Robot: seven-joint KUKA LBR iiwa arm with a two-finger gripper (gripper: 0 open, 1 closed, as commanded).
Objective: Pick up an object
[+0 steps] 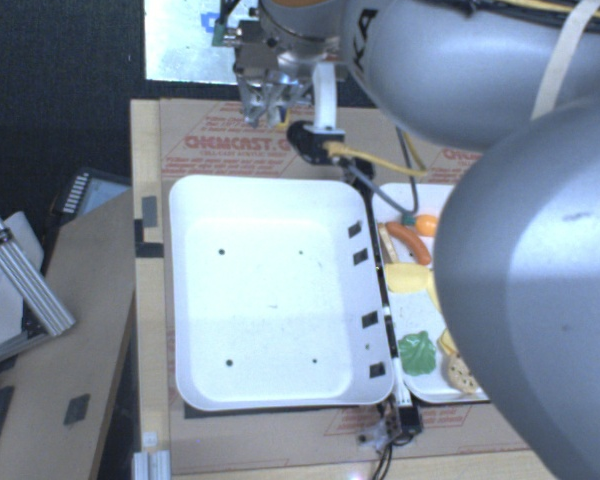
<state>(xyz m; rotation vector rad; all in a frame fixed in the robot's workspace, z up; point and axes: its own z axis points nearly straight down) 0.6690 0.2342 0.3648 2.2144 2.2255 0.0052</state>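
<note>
The claw [267, 103] is being held up high, past the far edge of the left bin [270, 293], over a brown board [230, 140]. Its metal tips are blurred, so whether it is released or clenched cannot be told. Nothing is being seen between the tips.

Red writing is being shown on the board; it seems to read "CHEMCAST", but the end is being hidden by a black part. Letters on the grey arm [460, 48] are being cut off and cannot be read.

Two white bins are being borne by the board. Four small dark dots are being seen on the left bin's floor. In the right bin [425, 383], mostly covered by the arm, toy foods are lying: one orange sausage [408, 240], one yellow piece [408, 280], one green leafy thing [417, 352] and one biscuit [460, 373]. These are well apart from the claw.

The board is resting on a tan bench [80, 348]. A dark wall is being seen behind.
</note>
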